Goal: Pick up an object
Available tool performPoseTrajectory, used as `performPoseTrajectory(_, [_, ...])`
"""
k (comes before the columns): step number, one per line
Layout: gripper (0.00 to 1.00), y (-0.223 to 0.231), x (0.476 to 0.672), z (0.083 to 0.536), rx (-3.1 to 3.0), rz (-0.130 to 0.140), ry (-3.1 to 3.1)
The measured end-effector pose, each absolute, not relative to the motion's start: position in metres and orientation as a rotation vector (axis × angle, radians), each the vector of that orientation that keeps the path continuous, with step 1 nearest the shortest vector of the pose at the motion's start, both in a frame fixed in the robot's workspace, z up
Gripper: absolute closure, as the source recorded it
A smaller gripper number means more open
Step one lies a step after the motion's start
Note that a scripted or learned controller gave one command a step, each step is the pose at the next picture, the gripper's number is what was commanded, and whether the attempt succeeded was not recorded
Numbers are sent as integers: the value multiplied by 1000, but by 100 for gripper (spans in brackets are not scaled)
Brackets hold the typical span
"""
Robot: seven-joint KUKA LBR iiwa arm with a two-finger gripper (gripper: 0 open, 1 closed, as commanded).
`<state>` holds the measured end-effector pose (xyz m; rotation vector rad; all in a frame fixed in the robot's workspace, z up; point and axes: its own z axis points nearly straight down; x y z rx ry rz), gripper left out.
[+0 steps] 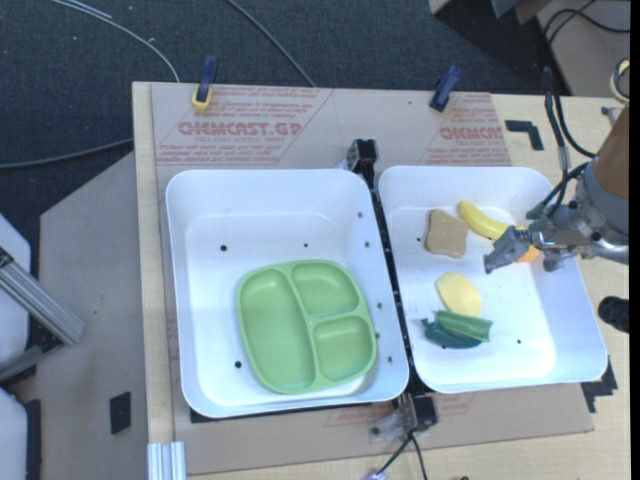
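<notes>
Robotics lab bench. Two white bins (200, 268) sit on a clamped board (330, 118) printed CHEMCAST, blue clamps (204, 76) at its far edge. Loose cables (120, 28) run over dark carpet (60, 88).

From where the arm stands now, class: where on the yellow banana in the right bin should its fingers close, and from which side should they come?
Grip the banana across its middle, coming straight down from above. It lies flat and slanted in the right bin, long and narrow, so the fingers would probably fit best across its short width. The tan bread slice sits close on its left, and the gripper is low beside it, so a sideways approach looks crowded.
</notes>
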<state>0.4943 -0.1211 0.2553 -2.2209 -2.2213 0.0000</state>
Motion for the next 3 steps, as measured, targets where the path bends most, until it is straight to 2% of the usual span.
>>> performPoseTrajectory(2, [0, -118, 480, 132, -2216, 7, -2215])
performPoseTrajectory(3, [0, -117, 480, 83, -2219, -1, -2216])
